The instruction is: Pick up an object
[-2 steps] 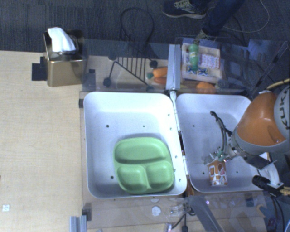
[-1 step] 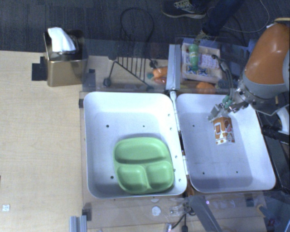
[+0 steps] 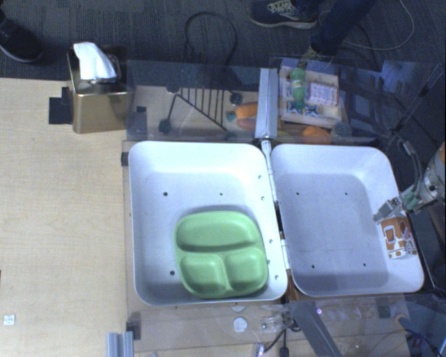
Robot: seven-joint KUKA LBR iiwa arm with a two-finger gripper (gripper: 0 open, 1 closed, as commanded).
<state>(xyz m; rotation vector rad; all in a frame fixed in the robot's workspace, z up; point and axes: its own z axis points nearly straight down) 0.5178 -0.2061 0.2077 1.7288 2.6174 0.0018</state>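
**A:** Progress on the pick, as far as could be judged?

**B:** None yet, by my reading. The pincer (image 3: 398, 206) sat at the far right rim of the right bin (image 3: 334, 209), just below the arm (image 3: 437, 174). It was too small and too blurred to tell whether it was released or clenched, and nothing could be seen in it.

**A:** And the thing to be picked?

**B:** The only candidate was a green divided tray (image 3: 221, 252). It lay well apart from the pincer, off to its left and a little nearer the camera, flat on the floor of the left bin (image 3: 150, 157). So the whole job seemed left to do: cross over the wall between the bins, come down, grip, lift.

**A:** What lay close to the pincer?

**B:** An orange-and-white label (image 3: 397, 237) just below it on the bin's rim. The white floor to its left was bare, save for a few small dark dots.

**A:** The surroundings?

**B:** A pale wooden bench top (image 3: 56, 209) lay far to the pincer's left, beyond both bins. A brown tissue box (image 3: 94, 87) stood up and far left of it. A colourful packet (image 3: 310, 94) lay above and left, behind the bins, and beyond that were dark carpet and someone's shoe (image 3: 282, 12).
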